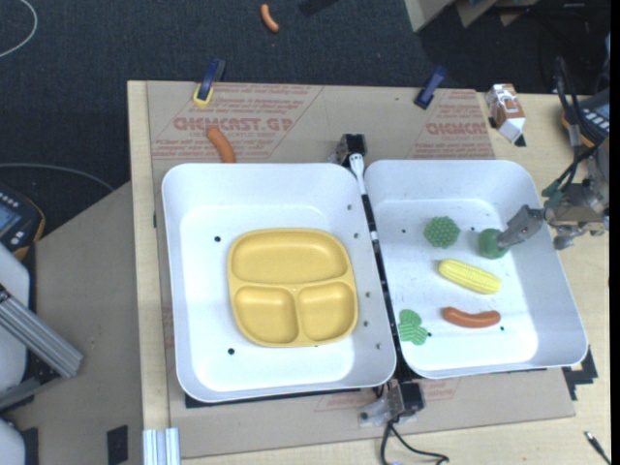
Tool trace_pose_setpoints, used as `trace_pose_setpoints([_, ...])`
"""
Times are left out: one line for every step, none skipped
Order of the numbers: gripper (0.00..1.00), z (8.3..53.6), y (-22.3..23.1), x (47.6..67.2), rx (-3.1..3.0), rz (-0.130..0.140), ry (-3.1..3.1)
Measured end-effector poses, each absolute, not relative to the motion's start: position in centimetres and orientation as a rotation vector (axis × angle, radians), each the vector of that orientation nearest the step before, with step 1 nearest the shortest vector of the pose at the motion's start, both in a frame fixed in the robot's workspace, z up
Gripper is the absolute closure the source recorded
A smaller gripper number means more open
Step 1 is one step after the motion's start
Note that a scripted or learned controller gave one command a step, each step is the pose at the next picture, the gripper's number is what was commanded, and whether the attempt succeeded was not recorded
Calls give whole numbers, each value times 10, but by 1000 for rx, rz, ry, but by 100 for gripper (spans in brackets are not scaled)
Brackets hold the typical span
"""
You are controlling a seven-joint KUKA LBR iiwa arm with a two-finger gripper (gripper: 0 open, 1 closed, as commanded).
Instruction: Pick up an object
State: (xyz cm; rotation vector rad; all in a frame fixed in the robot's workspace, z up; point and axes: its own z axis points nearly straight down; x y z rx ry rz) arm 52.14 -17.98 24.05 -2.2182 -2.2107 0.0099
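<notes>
The right bin [542, 289] holds several toy foods. A green bumpy ball [442, 231] lies at its centre top, and a yellow corn cob [470, 276] lies below it. An orange-red sausage [472, 318] sits nearer the front, with a small green leafy piece [412, 326] by the left wall. Another green piece [491, 244] lies at the right. My gripper [518, 229] reaches in low from the right edge, its tip touching or just beside this green piece. The view does not show whether the piece is held.
The left bin [194, 211] holds a yellow divided plate [291, 286]. A second orange sausage [222, 144] lies on the cardboard behind the left bin. Clamps [205, 83] pin the board's far edge. A small box [506, 108] stands at the back right.
</notes>
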Motion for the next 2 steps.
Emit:
trace_pose_setpoints([0, 247, -180, 524, -2222, 0, -2222])
trace_pose_setpoints([0, 184, -182, 519, -2217, 6, -2215])
